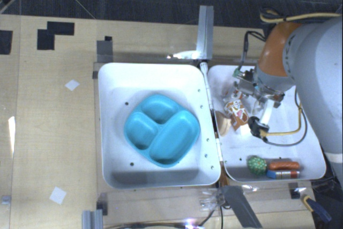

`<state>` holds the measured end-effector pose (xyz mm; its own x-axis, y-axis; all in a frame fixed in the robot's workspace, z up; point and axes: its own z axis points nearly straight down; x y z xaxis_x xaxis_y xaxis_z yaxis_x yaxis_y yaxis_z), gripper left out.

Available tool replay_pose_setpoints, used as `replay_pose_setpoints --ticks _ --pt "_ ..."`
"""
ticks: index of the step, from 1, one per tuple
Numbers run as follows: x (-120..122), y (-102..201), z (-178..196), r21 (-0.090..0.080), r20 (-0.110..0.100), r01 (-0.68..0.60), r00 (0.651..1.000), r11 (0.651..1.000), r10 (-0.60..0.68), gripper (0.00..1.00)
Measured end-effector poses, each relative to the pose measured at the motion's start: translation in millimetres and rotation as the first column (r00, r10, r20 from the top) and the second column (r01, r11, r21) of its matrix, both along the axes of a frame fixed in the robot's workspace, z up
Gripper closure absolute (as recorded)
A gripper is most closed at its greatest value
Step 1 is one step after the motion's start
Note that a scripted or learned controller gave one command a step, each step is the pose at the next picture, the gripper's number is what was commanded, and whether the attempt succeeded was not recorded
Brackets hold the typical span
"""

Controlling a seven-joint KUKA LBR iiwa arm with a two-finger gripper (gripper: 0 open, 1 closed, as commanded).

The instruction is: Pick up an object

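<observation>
Camera view from above the bench (48,131): at the far left the pale wood carries a few black tape marks (54,35) near its top edge. Next comes the left bin (115,88), white and shallow, and in the middle of it sits a blue divided dish (162,130) with three hollows, lying flat and clear of the walls. The right bin (308,142) stands just beside it, the two rims touching along the middle. Hard against that bin's left wall lies a small beige piece (224,125). Just beside it, a little higher, is the crinkled orange-and-white packet (236,110), the thing closest to the gripper (242,95). The gripper hangs low over the upper left part of the right bin, right at the packet's top edge. From here I cannot tell whether it is spread or pressed together, nor whether it has any hold of the packet. Down along the bin's near wall rests a knobbly green ball (257,165), and touching its right side lie two short sticks, an orange stick (284,164) and a red stick (285,174) below it. The grey arm (316,78) with its orange band fills the right
</observation>
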<state>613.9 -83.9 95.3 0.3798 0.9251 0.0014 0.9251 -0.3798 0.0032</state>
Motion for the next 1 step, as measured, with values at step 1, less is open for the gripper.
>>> replay_pose_setpoints --ticks 1 --pt "-66.9 -3.5 -4.4 0.002 0.011 0.081 0.997 0.997 -0.081 0.00"
